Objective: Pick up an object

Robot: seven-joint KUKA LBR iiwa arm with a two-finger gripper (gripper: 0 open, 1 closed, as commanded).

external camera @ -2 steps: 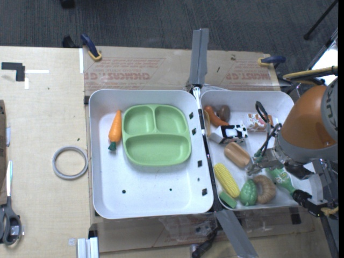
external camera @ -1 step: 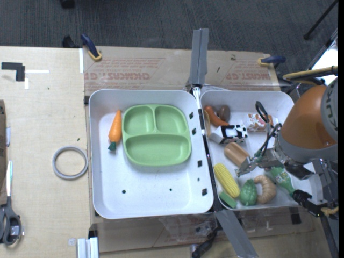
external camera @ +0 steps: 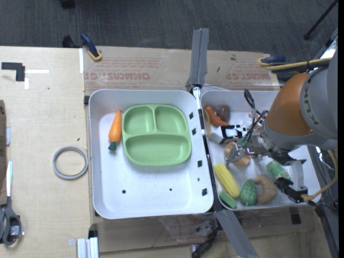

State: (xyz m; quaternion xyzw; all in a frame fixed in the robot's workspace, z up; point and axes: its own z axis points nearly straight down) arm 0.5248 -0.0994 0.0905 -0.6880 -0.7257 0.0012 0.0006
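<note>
Gripper [external camera: 235,153] low at right bin [external camera: 301,204] centre; grip state unclear. Close squarely on one toy, avoid corn [external camera: 227,179], lift straight.

Red print runs along the brown cardboard sheet [external camera: 161,69] that lies behind the two white bins. It appears upside down and mirrored from this view, so it cannot be read with any certainty. A second stretch of the same red lettering stands on the cardboard behind the right bin [external camera: 244,74], just as hard to make out.
</note>
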